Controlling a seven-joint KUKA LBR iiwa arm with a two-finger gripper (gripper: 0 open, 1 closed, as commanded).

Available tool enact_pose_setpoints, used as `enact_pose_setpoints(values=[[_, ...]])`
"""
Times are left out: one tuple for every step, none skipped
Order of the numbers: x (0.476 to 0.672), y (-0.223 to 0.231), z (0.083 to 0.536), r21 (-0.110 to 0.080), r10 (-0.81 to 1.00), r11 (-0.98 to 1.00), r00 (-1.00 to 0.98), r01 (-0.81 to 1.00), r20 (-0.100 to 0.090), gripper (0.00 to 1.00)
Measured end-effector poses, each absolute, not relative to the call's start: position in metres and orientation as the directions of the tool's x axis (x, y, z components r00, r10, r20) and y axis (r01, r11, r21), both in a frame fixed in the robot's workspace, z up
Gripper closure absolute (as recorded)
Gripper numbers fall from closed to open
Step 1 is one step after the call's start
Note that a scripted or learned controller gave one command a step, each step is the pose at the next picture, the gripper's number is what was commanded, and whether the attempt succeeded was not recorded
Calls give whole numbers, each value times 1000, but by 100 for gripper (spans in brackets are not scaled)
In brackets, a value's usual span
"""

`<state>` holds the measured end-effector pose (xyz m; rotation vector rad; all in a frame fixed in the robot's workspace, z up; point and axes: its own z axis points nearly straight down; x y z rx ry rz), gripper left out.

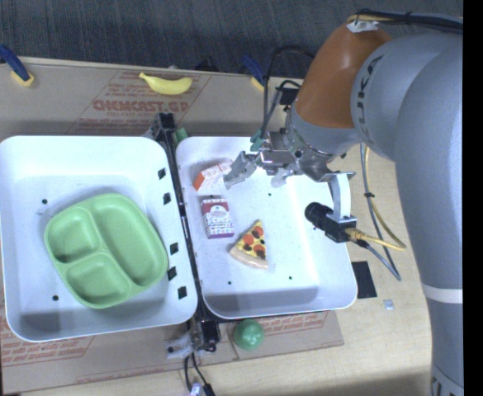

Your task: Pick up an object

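Objects: orange-white packet [212, 175], red box [216, 218], pizza slice [252, 245] (all lying in right bin [324, 279])
Claw [243, 170]: over right bin's far side, beside packet; grip state unclear
Left bin [18, 188]: green tray [103, 248]

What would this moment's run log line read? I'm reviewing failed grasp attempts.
arm: over right bin | pincer: near small carton | grasp: none seen | pizza slice: in bin
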<state>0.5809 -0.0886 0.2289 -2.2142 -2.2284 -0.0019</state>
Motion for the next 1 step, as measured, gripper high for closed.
enact_pose_setpoints(values=[[606, -65, 392, 7, 1000, 6, -6, 1000, -2, 0]])
